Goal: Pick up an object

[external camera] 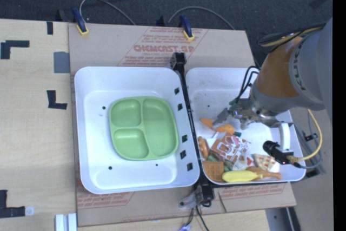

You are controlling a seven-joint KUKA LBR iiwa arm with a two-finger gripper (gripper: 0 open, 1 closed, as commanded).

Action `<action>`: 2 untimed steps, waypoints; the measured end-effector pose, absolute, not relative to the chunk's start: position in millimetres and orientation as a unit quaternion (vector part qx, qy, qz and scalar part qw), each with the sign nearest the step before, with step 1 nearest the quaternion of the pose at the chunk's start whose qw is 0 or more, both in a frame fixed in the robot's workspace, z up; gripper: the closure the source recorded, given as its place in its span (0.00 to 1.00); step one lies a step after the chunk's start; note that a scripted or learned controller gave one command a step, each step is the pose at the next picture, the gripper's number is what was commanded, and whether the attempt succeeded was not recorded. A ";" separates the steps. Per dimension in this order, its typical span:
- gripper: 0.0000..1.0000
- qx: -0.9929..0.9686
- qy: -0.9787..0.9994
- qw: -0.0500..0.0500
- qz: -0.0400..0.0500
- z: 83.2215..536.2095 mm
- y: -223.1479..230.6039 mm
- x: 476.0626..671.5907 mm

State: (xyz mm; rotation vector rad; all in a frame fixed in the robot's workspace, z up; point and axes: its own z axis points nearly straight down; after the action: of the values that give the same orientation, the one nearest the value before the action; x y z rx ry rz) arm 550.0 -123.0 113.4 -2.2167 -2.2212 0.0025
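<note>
The right bin (pixel 216 81) holds a heap of toy food along its near side: orange carrot pieces (pixel 225 129), a red and white carton (pixel 230 147), a yellow banana (pixel 240 176), a waffle (pixel 212 169) and a pizza slice (pixel 265 161). My gripper (pixel 232 118) hangs low over the middle of this bin, just above and behind the carrot pieces. Its fingers are spread open and nothing sits between them. The grey arm with its orange band (pixel 278 70) comes in from the right.
In the left bin (pixel 89 89) lies a green divided plate (pixel 144 128). A black divider (pixel 184 111) runs between the two bins. Cables and a black fitting (pixel 275 150) trail at the right bin's right side. Two clamps (pixel 187 32) hold the cardboard at the back.
</note>
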 end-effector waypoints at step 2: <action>0.00 -0.707 -0.708 -0.002 -0.001 86.2 -99.3 581.2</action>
State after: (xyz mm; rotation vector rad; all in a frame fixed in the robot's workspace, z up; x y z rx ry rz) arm 581.2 -99.3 86.2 -2.2226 -2.2251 -0.0020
